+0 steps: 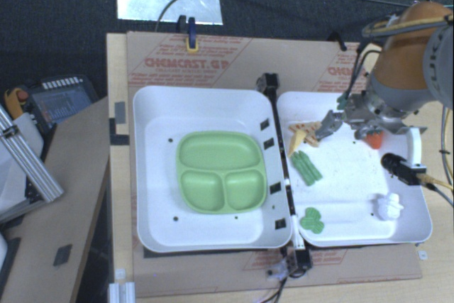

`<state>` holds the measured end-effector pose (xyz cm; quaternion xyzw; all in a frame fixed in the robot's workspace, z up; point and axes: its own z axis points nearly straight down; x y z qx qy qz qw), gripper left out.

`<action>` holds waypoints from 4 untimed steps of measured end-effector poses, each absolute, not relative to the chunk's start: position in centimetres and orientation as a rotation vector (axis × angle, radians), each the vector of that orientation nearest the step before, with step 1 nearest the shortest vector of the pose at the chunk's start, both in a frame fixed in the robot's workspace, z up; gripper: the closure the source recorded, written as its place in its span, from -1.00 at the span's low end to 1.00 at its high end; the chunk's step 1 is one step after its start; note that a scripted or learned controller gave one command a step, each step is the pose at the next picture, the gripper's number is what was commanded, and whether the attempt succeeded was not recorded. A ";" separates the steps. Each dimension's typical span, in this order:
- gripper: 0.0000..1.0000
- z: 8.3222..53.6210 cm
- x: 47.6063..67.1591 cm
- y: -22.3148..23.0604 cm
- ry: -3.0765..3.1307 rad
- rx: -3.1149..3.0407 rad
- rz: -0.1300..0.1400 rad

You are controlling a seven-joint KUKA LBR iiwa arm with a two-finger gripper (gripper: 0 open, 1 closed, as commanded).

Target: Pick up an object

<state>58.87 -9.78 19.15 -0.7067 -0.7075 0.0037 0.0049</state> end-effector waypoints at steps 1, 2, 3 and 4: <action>-1.00 19.9 59.2 -9.8 -2.225 -2.218 -0.001; -1.00 13.7 59.2 -10.1 -2.220 -2.219 0.003; -1.00 8.5 59.2 -10.1 -2.220 -2.219 0.003; 1.00 9.9 59.4 -10.1 -2.224 -2.223 -0.003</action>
